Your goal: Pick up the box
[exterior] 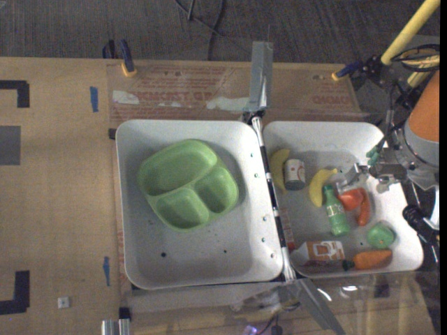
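Observation:
The box is a small orange and white carton lying flat along the front wall of the right bin. The gripper hangs over the right half of that bin, above a red pepper and the top of a green bottle. It is well behind the box and a little to its right, and nothing is visibly held in it. The arm, with its orange band, comes in from the right edge.
The right bin also holds two yellow banana-like pieces, a small can, a green round item and a carrot right beside the box. A green divided plate lies in the left bin.

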Tool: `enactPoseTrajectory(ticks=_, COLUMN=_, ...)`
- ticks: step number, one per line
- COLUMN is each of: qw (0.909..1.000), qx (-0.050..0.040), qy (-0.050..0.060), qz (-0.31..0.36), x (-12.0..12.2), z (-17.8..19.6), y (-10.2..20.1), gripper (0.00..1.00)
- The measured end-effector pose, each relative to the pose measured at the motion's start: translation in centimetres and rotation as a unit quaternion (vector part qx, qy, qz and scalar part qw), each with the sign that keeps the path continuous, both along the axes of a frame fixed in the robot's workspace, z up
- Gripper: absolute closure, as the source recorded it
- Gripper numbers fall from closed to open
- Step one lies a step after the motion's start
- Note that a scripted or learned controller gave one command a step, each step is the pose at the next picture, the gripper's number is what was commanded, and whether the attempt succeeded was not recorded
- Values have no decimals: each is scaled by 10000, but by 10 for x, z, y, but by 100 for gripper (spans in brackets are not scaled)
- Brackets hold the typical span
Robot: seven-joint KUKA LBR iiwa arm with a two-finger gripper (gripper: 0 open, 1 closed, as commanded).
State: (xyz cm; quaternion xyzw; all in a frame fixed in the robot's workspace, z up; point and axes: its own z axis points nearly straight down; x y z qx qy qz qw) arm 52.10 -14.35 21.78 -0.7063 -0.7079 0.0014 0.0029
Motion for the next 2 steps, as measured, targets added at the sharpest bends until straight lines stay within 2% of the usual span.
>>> enactPoseTrajectory(ticks=1, qw=9998, qx=-20, qy=-21, qz=-199, x=-38, z=149, y=-81, gripper=0)
enactPoseTrajectory(ticks=2, qw=9968, qx=-27, qy=-22, qz=-799, x=-38, z=216, y=-56, gripper=0)
